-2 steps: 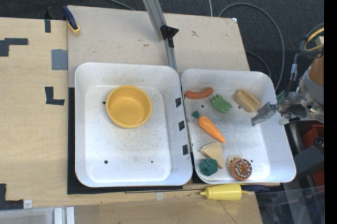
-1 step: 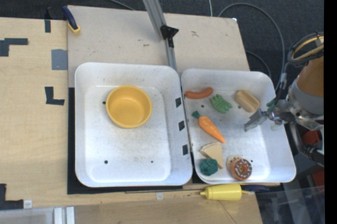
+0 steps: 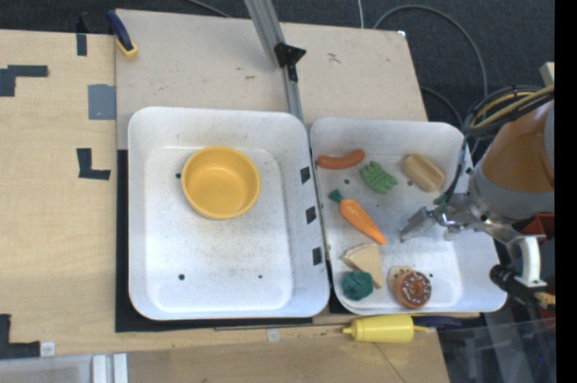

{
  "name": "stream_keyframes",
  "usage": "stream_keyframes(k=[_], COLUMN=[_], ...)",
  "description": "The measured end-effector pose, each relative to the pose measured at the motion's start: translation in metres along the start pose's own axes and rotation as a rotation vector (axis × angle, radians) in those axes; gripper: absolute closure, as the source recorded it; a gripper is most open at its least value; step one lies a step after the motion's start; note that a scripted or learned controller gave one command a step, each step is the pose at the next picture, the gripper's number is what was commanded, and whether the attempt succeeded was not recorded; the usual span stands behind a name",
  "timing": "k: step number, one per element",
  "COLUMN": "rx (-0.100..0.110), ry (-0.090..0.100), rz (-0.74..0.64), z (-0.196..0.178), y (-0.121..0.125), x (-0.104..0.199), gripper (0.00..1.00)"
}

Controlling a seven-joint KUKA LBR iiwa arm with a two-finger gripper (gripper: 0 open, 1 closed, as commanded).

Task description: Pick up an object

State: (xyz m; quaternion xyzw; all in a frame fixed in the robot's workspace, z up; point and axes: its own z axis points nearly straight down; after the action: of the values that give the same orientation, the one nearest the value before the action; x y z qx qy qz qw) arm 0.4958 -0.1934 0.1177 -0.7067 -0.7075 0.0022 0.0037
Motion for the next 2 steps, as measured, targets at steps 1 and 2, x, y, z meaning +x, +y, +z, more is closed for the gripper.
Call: stream_keyframes(k=[1,2], rx=[-0.004,-0.01], ry=[0.0,-0.003], rz=[-0.001,0.0], z=[-0.013,-0.056], y=[0.001,-0.003], x=[0.0,-0.003], gripper=[1.0,1.0])
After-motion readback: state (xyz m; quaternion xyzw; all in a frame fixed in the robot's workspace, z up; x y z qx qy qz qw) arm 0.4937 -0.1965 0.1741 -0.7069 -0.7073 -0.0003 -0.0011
